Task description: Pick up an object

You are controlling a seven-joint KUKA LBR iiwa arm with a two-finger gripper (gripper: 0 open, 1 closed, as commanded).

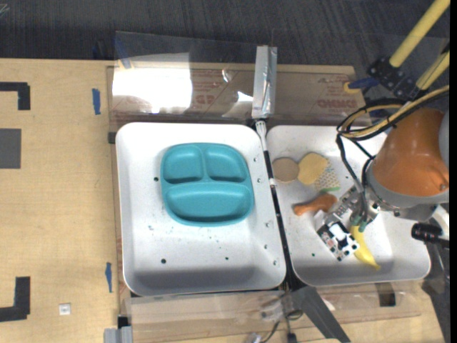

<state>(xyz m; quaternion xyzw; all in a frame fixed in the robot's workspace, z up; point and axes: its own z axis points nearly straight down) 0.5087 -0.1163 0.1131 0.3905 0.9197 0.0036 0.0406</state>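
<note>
A teal divided plate (207, 183) lies flat in the middle of my left bin (136, 249). Past the divider, the right bin (307, 263) holds a tan disc (285, 168) just beside a yellowish round piece (313, 168), with an orange carrot-like item (315, 205) below them. My gripper (341, 240) reaches down low over this bin (whether it is spread or closed, I cannot tell), right beside a yellow banana-like piece (364, 253) near the bin's front edge
</note>
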